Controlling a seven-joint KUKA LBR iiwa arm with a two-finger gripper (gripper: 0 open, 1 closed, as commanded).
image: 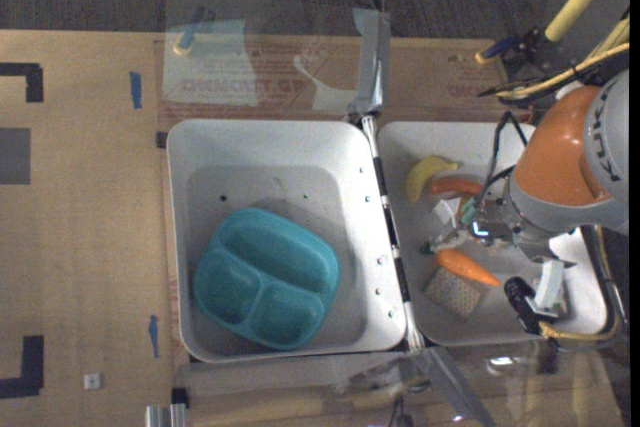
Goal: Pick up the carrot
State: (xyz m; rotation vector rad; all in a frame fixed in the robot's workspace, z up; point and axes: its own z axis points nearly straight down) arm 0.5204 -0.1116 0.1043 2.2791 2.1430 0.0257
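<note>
The arm hangs over the right bin (590, 315), its jaws (478, 233) poised just above the carrot (466, 264); whether they are spread I cannot tell. The carrot, smooth, tapered and orange, lies mid-bin beside a speckled sponge (452, 292). Next, I'd judge, comes a straight descent and a squeeze across its thick end.

Right bin (590, 320) crowded — banana (428, 175) and sponge (454, 292) hem the carrot (468, 266); its right side lies bare.
</note>
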